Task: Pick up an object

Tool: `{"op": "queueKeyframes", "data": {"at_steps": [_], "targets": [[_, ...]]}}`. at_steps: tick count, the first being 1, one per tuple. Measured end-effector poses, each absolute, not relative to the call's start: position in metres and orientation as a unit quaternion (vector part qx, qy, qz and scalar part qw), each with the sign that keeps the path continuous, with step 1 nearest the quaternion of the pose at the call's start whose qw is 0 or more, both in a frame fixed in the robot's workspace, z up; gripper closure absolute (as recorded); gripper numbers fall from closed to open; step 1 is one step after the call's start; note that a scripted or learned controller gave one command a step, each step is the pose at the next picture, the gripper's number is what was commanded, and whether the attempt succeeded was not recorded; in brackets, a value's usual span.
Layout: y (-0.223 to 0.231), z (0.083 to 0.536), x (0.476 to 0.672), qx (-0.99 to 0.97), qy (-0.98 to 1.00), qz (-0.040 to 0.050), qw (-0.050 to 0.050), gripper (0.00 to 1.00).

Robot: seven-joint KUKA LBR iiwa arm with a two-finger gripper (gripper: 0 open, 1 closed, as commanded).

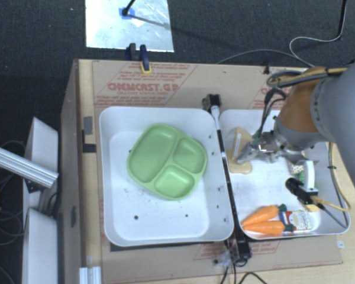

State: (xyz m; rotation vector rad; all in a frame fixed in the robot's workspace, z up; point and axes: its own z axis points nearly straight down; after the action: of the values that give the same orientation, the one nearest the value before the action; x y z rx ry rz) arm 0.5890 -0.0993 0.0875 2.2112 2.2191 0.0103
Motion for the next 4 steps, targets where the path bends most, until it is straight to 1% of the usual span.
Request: {"op": "queueKeyframes", "data": {"at_steps": [1,2,3,4], "targets": [[-0.200,0.085,0.668,0.706,0.708,-0.0004,0.001,0.00],[-0.207,0.085,0.630,0.706,0.708,0.0003,0.001,0.00],[-0.206,0.085,0.669,0.706,0.708,-0.0004,-0.002,0.00],[-0.198,0.084,0.581,0.706,0.708,0.0001,0.001,0.00]]}}
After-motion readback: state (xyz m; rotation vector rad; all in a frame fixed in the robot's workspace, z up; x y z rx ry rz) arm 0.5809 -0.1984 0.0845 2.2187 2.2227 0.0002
